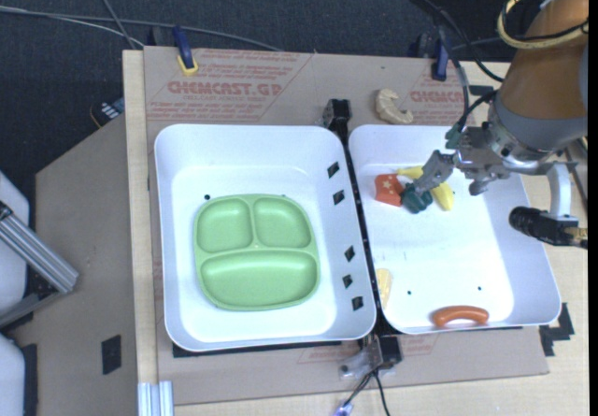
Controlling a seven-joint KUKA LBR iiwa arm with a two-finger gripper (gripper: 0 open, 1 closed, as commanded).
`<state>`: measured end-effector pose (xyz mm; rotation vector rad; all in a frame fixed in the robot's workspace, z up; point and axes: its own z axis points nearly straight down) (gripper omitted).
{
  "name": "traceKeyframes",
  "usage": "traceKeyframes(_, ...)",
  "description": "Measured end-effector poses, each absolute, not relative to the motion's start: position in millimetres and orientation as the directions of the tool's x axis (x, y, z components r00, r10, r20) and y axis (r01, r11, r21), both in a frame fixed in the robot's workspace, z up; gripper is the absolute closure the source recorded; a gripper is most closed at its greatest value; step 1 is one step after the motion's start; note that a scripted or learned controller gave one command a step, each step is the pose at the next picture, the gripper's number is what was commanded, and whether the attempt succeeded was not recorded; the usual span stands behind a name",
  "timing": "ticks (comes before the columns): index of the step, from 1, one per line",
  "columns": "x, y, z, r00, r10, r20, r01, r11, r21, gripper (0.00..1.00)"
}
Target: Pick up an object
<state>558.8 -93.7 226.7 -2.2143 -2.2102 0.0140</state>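
I'm looking down on the worktop [234,87], a brown board carrying two white bins side by side; the left bin [177,218] is holding a green divided tray [257,251] lying flat near its middle; the right bin [486,255] is holding the small things; the arm [547,59], grey with its orange band, is reaching in from the right and hanging over that bin's upper part; the pincer [422,190] is pointing down-left into a little cluster there; I cannot tell whether it is gripping anything; a red object [388,189] is sitting just left of it, a dark teal object [417,202] is right at its tip, a yellow piece [443,196] is lying just beside that; an orange curved object [460,315] is resting well apart, near the bin's front wall; a tan piece [392,106] is lying on the board behind the bins.
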Motion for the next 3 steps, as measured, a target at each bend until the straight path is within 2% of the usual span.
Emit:
traceKeyframes(1, 561.4, -94, 234, -0.001, 1.0, 0.002, 1.0, 0.001, -0.002, 0.0)
traceKeyframes(3, 564.4, -96, 148, 0.0, 1.0, 0.002, 1.0, 0.0, -0.006, 0.0)
